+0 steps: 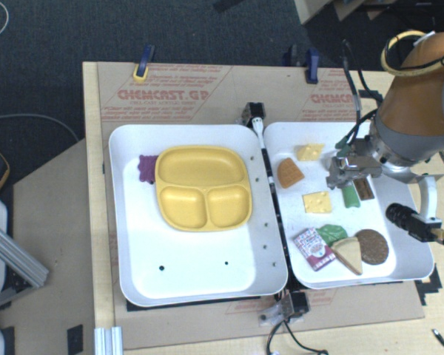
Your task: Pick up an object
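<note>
The gripper (348, 170) hangs over the right bin (407, 268), its own housing hiding the finger spread, so its state cannot be told; a green piece (351, 196) and a brown piece (365, 189) lie partly covered beneath it.

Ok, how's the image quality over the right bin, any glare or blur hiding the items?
Camera view: light is even and soft, no strong glare on the right bin; the end effector looks slightly blurred, and it casts faint shadow on the green item below; the yellow tray is sharp.
</note>
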`<move>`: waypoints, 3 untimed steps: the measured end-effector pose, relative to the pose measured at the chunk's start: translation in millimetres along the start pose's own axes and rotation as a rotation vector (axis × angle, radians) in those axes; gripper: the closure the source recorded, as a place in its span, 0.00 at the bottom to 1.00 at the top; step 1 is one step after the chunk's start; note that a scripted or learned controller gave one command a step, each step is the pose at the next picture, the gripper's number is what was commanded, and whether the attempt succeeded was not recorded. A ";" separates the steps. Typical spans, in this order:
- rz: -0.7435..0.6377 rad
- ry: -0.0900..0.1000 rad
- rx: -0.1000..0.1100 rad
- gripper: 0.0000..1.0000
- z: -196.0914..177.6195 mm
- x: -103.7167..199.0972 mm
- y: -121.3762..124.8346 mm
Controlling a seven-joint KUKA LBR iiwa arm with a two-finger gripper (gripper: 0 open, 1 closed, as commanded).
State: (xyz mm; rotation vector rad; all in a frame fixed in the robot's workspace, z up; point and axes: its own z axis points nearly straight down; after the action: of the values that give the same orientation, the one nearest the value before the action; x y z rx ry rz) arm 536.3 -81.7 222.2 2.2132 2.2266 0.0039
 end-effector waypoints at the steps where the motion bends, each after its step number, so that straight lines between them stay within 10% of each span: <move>1: 0.002 0.001 0.005 1.00 6.1 46.4 2.6; 3: 0.005 0.000 0.004 1.00 7.5 79.4 8.3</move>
State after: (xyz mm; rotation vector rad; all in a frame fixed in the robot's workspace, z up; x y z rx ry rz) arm 544.1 -2.3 214.7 2.2212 2.2225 -0.0006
